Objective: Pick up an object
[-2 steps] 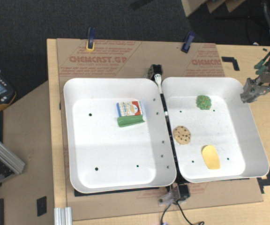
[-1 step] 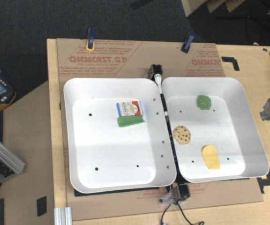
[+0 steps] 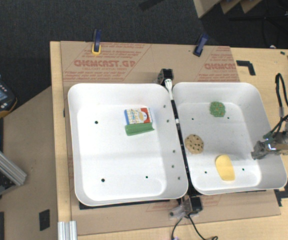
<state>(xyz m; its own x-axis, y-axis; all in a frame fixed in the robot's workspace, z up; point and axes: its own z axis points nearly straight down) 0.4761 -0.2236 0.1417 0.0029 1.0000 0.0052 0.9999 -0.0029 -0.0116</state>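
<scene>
- The metal hand (image 3: 262, 149) sits low at the right white bin's (image 3: 244, 91) right edge; whether it is open, I cannot tell.
- Nothing looks lifted: the yellow oblong block (image 3: 225, 167), nearest, lies loose, as does the speckled round cookie (image 3: 194, 144).

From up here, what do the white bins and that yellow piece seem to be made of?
The two white bins look like thin moulded plastic with a smooth, faintly glossy finish: rounded corners, curved rims, soft sheen. The yellow piece looks like matte plastic or foam, perhaps toy food; its even colour and soft rounded edges leave that open.
</scene>
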